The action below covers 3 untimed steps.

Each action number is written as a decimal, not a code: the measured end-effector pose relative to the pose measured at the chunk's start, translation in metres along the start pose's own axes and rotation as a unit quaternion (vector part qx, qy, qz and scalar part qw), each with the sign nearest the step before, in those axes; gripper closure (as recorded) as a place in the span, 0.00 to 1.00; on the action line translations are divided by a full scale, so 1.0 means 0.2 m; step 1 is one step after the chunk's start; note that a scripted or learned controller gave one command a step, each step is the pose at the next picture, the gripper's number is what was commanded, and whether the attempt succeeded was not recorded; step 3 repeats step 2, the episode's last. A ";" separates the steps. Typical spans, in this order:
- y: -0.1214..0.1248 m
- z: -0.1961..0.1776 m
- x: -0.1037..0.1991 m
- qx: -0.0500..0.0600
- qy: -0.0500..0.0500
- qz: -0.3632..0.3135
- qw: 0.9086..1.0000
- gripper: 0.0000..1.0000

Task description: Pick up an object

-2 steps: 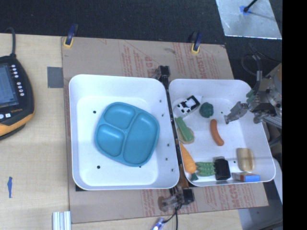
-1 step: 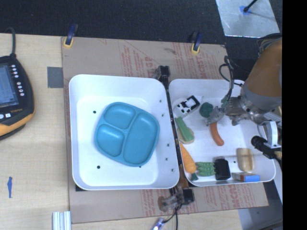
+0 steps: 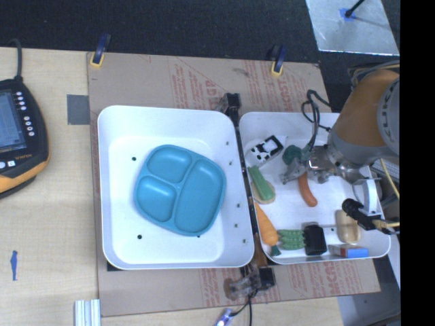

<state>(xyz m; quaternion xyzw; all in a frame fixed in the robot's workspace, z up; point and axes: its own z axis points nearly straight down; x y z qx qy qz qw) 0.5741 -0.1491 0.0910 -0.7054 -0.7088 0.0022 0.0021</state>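
My gripper (image 3: 304, 170) hangs low over the right bin (image 3: 353, 258) by the orange sausage (image 3: 308, 191); whether it's spread, I cannot tell, nothing lifted yet.

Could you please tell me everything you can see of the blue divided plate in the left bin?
The blue divided plate is a rounded-square dish, light blue and matte like plastic, with raised ridges splitting it into three compartments: a wide one on the camera view's right, and two smaller ones on the left. It lies flat, right side up, turned a little askew to the bin's walls. It sits near the middle of the left white bin, resting on the bin floor, apart from every wall. Nothing lies in it or touches it.
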 end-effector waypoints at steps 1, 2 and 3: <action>0.00 -0.05 -0.01 0.001 -0.001 -0.001 1.000 1.00; -0.10 -0.51 0.45 -0.002 0.000 -0.002 1.000 1.00; -0.10 -0.51 0.45 -0.002 0.000 -0.002 1.000 1.00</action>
